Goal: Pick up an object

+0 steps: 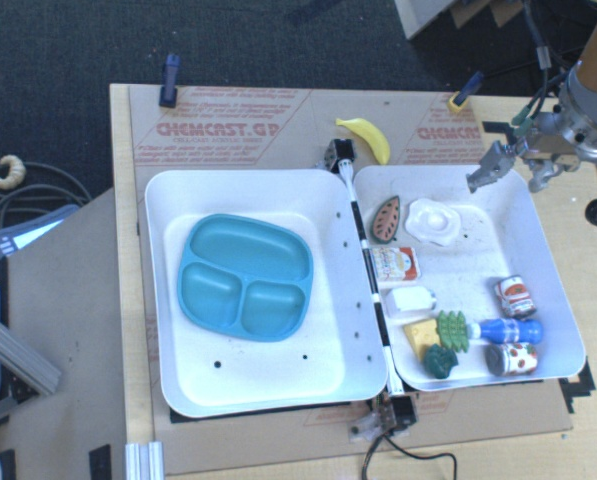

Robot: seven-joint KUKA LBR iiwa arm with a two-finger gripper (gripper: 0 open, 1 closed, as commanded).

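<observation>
My gripper [506, 178] hangs over the far right corner of the right bin [548, 253], open, with nothing between its fingers. Below and left of it lie a white fried egg toy [433, 221] and a watermelon slice [385, 219]. Farther toward the front are a red and white packet [393, 263], a white block [413, 299], a yellow wedge [423, 334], a green leafy toy [451, 330] and a dark green piece [439, 362]. Along the right side sit a red can [515, 296], a blue bottle [508, 330] and a second can [513, 359].
The left bin [168, 208] holds a blue divided plate [245, 276]. A yellow banana [366, 138] lies on the bench just behind the bins' dividing rim. Blue clamps [168, 78] sit at the board's far edge.
</observation>
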